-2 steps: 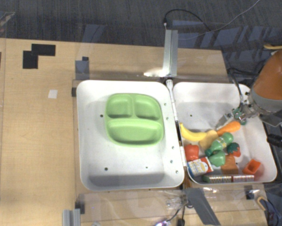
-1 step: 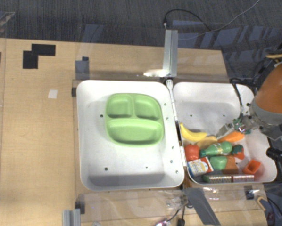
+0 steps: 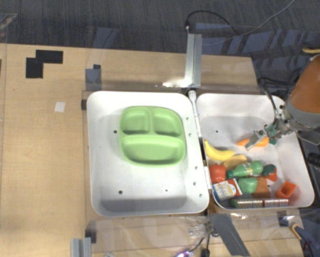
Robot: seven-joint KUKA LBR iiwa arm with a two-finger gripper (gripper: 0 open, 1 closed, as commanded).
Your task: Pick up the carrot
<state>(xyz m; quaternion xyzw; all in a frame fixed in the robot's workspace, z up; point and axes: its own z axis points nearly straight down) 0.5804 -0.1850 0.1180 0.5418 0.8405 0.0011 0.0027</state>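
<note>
While arm reached in from right, left bin carried green divided plate, upside down or not: could not tell. Right bin held toy food along near edge: banana, tomato, green vegetables, small carton, orange cup. Carrot sat mid-bin, beyond banana, raised at right end. Gripper at carrot's right end, fingers pinching it.
</note>
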